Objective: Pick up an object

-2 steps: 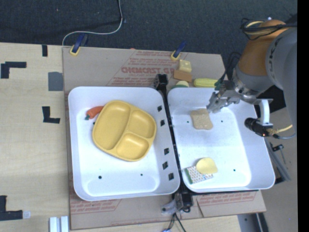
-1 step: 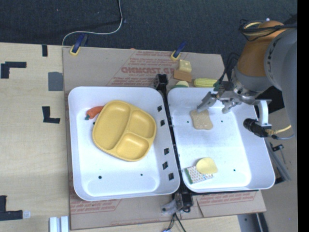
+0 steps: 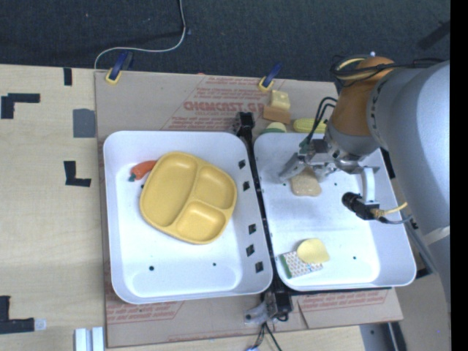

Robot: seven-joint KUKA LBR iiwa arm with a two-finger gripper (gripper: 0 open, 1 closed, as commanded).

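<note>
While arm (image 3: 409, 123) reaches from right of frame, hand (image 3: 311, 168) sits low in right bin (image 3: 365, 269), upper part, directly over beige lump (image 3: 306, 186); grip state cannot be told. Yellow divided plate (image 3: 188, 197) in left bin (image 3: 124, 269).
</note>
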